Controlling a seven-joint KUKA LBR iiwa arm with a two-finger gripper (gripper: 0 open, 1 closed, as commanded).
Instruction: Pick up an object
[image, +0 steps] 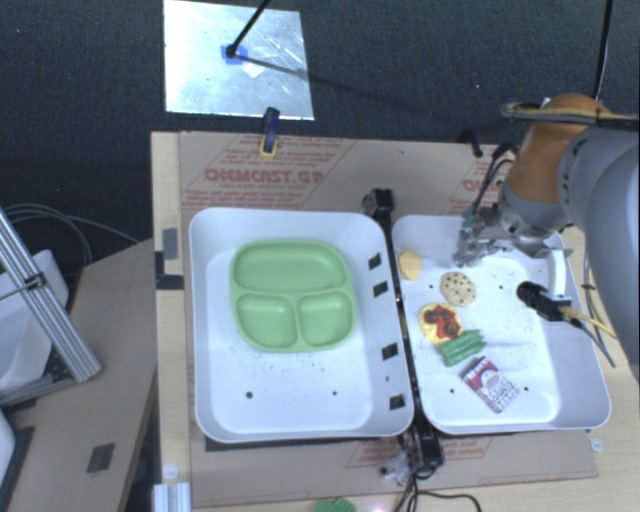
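Your gripper sits over the right bin — finger state indiscernible. Count one cookie, one green plate.

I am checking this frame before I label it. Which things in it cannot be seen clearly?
- Gripper, camera view: too small and blurred to tell whether anything is between its fingers.
- Arm: cut off by the right edge.
- Red and white packet in the right bin: print too small to read.
- Green item: cut off by the bottom edge.
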